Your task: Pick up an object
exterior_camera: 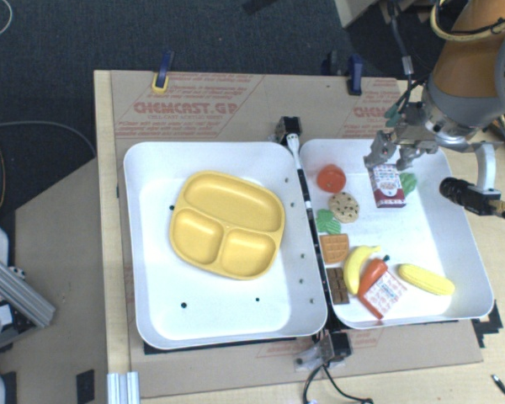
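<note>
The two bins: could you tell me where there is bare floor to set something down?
Left bin: bare floor all around the yellow tray, widest in front. Right bin: a bare patch between the carton and the yellow piece; crowded along the divider, from the tomato down to the banana.

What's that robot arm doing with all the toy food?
The robot arm's gripper is down in the right bin, right over a little red and white carton. It's trying to pick something up. Other toy food lies nearby: a tomato, a cookie and a banana. The left bin holds a yellow divided plate.
</note>
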